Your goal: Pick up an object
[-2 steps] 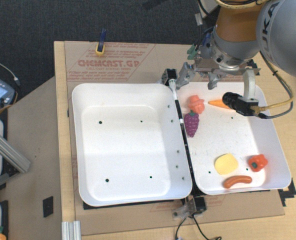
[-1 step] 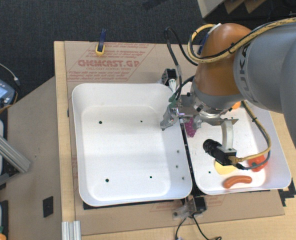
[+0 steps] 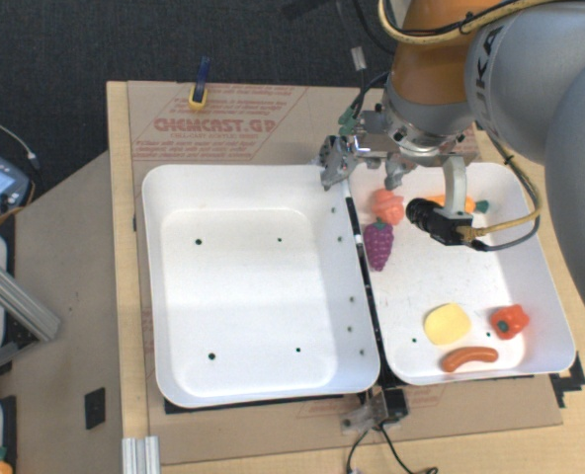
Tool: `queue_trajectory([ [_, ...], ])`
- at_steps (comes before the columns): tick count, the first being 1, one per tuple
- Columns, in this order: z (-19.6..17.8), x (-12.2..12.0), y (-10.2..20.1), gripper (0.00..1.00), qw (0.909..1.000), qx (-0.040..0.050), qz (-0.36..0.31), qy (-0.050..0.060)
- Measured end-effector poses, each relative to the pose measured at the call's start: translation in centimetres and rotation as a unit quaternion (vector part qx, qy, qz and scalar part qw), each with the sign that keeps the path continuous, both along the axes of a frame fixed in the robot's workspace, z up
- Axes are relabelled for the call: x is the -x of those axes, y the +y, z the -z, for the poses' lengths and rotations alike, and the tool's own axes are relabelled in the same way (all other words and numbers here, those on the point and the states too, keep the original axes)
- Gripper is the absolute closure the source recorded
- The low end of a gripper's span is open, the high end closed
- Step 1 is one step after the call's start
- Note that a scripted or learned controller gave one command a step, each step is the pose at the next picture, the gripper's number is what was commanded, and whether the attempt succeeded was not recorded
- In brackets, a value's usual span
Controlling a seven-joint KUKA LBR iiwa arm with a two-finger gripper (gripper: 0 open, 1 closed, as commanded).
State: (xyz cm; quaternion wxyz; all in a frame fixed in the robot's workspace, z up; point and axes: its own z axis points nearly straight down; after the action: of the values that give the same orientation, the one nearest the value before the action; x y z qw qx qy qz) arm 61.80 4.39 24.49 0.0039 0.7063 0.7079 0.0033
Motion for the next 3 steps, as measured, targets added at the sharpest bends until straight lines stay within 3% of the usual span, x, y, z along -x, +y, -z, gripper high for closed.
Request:
queue_trajectory([
  [1, 2.1, -4.8, 1.5, 0.00, 1.0000, 0.0000, 0.000, 0.002],
  [2, 3.4, -0.3, 8.0, 0.00, 1.0000, -0.0019, -0.002, 0.008],
  [3, 2.9, 5.4, 9.5, 0.00, 1.0000, -0.0010, 0.000, 0.008],
])
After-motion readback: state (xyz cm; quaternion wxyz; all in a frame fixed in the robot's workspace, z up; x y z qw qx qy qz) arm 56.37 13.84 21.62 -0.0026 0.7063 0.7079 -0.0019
